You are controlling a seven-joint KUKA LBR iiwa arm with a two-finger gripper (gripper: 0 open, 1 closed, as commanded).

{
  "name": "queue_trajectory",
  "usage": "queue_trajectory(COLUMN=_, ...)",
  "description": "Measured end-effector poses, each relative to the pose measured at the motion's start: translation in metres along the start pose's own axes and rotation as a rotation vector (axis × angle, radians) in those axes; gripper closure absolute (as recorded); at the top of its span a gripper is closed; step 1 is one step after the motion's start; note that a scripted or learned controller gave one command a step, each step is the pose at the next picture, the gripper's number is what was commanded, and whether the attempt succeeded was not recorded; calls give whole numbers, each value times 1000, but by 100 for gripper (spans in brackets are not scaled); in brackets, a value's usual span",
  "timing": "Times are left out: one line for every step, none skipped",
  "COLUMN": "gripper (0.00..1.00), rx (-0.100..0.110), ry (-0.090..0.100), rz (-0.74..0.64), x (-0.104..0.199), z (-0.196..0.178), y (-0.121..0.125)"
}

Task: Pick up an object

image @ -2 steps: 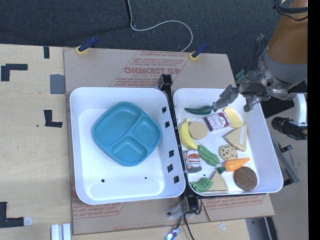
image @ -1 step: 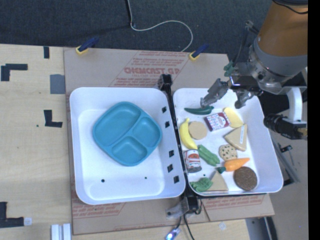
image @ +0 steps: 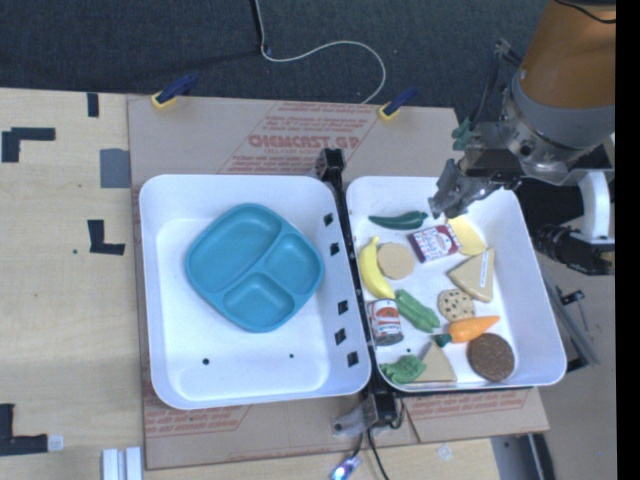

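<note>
Your arm is reaching in from the upper right of the frame, wrist angling down-left, and the claw is hanging over the top edge of the right bin. I cannot tell how far it is open. The toy food is lying below it, green pepper and red packet nearest. The blue plate is sitting in the left bin.
</note>
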State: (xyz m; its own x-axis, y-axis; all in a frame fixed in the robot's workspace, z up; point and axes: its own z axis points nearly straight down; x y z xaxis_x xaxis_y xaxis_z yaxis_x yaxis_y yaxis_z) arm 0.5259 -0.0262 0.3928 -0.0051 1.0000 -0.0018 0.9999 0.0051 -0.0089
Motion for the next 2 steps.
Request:
queue_trajectory(gripper=100, rx=-10, ry=2, rz=-2, x=43, z=-54, y=-42)
queue_trajectory(gripper=100, rx=-6, ry=2, rz=-5, x=115, z=-71, y=-41)
